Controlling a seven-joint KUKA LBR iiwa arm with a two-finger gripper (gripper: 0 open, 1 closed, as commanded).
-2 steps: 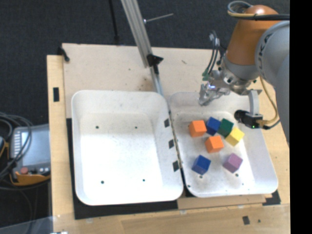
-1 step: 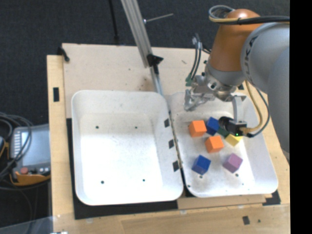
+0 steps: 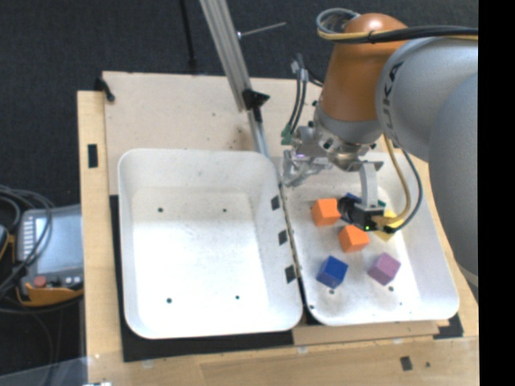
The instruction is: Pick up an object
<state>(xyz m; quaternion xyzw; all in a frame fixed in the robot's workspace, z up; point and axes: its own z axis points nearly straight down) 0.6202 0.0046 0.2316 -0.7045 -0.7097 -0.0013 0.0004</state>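
Four cubes lie in the right bin (image 3: 422,292), toward the right edge of the counter (image 3: 161,111). The first orange cube (image 3: 326,211) sits nearest the wall shared by the bins. The second orange cube (image 3: 353,238) is just beside it, toward the counter's front edge. The blue cube (image 3: 331,272) and purple cube (image 3: 384,268) lie nearer the front. The tool (image 3: 302,166) hangs over the bin's rear left corner, apart from every cube. Its opening cannot be told, and no cube is seen in it. The left bin (image 3: 201,248) adjoins.
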